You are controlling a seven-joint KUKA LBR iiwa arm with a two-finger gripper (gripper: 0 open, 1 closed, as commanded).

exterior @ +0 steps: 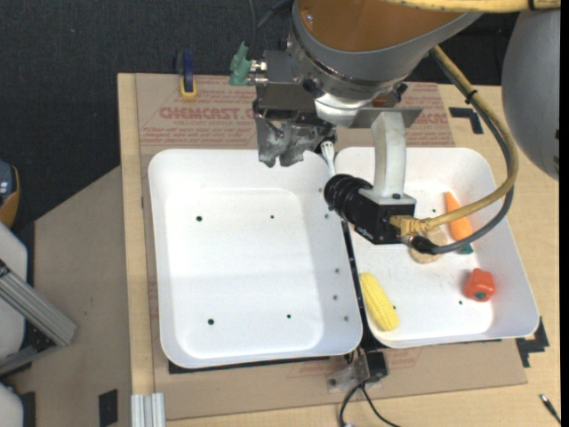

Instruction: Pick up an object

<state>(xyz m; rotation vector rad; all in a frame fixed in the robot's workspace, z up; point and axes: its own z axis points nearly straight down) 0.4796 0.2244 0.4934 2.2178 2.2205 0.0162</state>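
Red printed letters are showing on the brown cardboard sheet [133, 238] under the two bins, along its edge at 12 o'clock. At about 11 o'clock the word is reading "CHEMCAST", and the arm is covering the end of it. The same red print is appearing again at about 1 o'clock, but there it is too hidden to read.

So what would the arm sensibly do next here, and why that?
Probably swing toward the right bin. The gripper hangs over the far edge of the left bin, where nothing graspable lies beneath it, while the corn cob, the carrot and the small red-orange piece all lie in the right one. The corn looks nearest.
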